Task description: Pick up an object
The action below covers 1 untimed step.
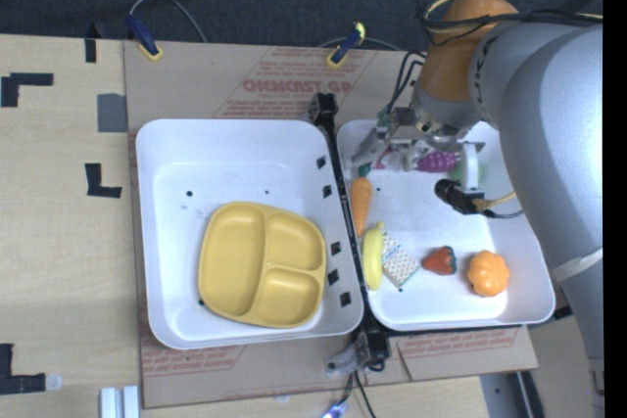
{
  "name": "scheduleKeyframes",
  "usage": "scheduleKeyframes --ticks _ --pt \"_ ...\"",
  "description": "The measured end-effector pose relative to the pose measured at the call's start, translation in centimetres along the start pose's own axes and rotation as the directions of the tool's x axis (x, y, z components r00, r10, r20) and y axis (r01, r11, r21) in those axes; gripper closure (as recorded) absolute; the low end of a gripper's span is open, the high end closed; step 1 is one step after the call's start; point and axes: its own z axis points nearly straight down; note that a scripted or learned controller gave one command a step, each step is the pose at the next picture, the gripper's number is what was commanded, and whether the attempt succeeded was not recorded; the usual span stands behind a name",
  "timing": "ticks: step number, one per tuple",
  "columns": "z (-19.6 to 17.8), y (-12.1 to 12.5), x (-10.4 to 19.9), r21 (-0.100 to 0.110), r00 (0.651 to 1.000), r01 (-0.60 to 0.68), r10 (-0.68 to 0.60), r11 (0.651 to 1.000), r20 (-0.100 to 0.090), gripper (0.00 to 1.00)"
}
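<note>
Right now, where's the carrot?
Right bin, against its left wall: carrot lies just above the banana, below-left of the gripper.

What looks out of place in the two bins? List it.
Nothing is spilled or damaged. The only oddity: the carrot and banana lie pressed against the right bin's left wall. The yellow divided plate sits slightly askew in the left bin.
</note>
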Motion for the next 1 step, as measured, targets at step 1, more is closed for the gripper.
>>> scheduleKeyframes --ticks 1 --pt "-0.95 0.0 0.06 0.001 1.0 0.001 -0.001 1.0 -0.002 1.0"
